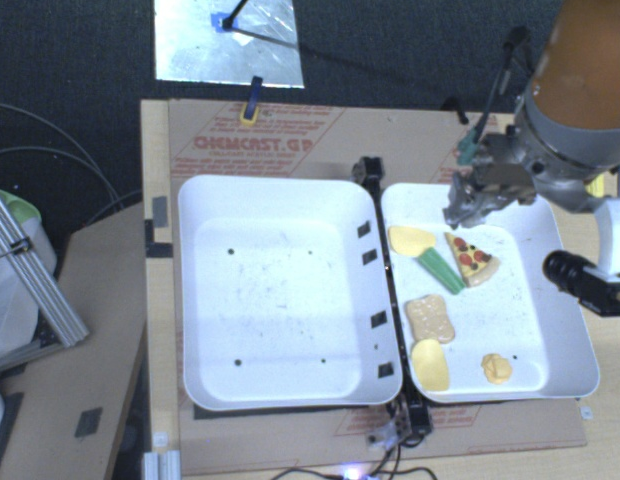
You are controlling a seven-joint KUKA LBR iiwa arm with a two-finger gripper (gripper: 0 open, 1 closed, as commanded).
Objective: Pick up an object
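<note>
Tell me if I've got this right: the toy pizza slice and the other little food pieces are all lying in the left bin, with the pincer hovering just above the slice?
Not quite. The camera view shows the pizza slice and other food pieces in the right bin, not the left bin. The pincer does hover just above the slice.

Arm enters from the right edge, orange band (590, 53) at upper right above the grey wrist (570, 163). Wrist angled down and leftward over the back edge of the right bin (570, 368). Gripper (462, 216) hangs low near that bin's back-left corner; finger state not resolvable from this angle.
</note>
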